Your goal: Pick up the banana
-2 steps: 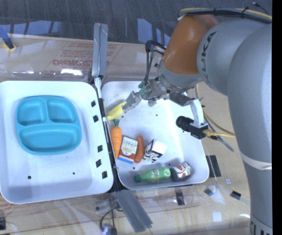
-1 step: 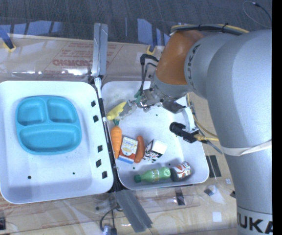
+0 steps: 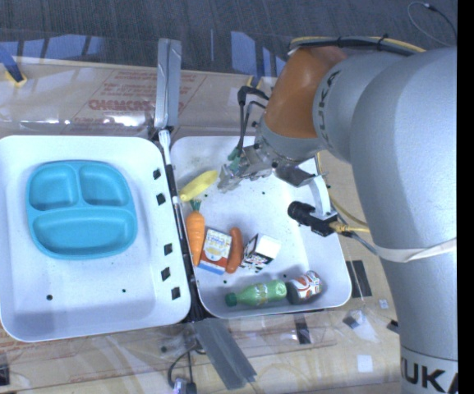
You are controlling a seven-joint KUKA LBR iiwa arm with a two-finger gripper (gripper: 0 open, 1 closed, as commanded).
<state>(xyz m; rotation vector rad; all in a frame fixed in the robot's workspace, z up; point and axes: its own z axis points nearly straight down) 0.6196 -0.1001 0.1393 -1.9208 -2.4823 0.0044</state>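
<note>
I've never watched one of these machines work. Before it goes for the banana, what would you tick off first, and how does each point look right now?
1. Banana in plain sight: ok, it lies at the right bin's left wall.
2. Nothing on top of the banana: ok.
3. Gripper near the banana: ok, just to its right.
4. Gripper open: cannot tell.
5. Room around the banana: not ok, the carrot sits just below it and the wall is close.
6. Banana already held: not ok, it still lies in the bin.

grey arm [image 3: 401, 179] reaching in from the right, orange band [image 3: 298, 93] above wrist, gripper [image 3: 235, 171] low over the right bin [image 3: 335, 286], near its left wall
</note>
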